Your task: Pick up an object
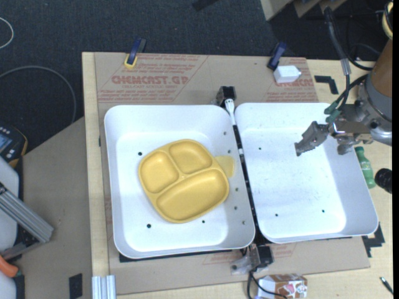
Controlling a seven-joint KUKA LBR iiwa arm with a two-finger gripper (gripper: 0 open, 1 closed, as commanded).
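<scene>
Looked like a robotics lab to me. The counter (187, 73) was a taped-up board stamped with a maker's name, two white bins (118, 167) clamped side by side on it, loose cables (19, 73) trailing over dark carpet (93, 11) past its far-left corner.

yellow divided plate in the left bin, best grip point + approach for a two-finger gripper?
Probably the rim. The yellow plate lies flat, open side up, in the left bin; it looks too wide to span. Come down from above and pinch the raised edge on its right side, nearest the gripper, one finger inside a compartment, one outside. The bin floor shows bare beside that edge, though a small yellow piece peeks out there.
</scene>
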